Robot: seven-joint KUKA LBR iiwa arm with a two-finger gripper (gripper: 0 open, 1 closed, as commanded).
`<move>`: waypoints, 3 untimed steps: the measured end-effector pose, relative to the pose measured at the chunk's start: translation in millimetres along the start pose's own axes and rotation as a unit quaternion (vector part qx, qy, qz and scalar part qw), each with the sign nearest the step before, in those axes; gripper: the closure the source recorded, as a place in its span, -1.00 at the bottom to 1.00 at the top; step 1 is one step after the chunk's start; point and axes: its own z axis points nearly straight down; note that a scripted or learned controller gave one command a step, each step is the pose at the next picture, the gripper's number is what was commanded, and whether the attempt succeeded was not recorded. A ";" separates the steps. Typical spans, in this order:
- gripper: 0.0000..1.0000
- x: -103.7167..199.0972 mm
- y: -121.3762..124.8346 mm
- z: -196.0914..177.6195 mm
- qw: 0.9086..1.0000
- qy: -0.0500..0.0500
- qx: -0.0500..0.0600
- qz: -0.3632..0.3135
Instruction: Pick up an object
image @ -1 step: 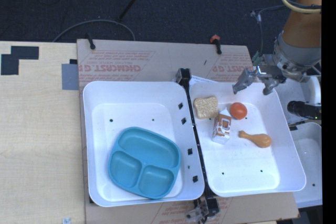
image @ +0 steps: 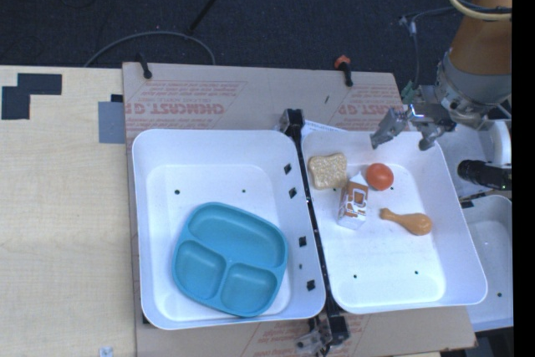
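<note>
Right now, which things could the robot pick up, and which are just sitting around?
Could pick up:
- tan slice of toast
- round red tomato
- small white and orange carton
- tan chicken drumstick
- the open hand hangs above these

Just there:
- blue plastic divided plate
- two shallow white bins

Open floor [image: 393,263] below clustered items [image: 364,192]

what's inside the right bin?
The right bin holds a bread slice, a tomato, a small carton and a chicken drumstick. The hand hangs open above its far edge, holding nothing. Anything beneath the carton is covered.
</note>
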 end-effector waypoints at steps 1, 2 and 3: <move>-1.00 -2.2 -4.8 63.6 1.000 0.001 0.004 0.001; -1.00 1.3 -8.4 127.4 1.000 0.001 0.004 0.000; -1.00 2.8 -9.8 181.4 1.000 0.001 0.004 0.001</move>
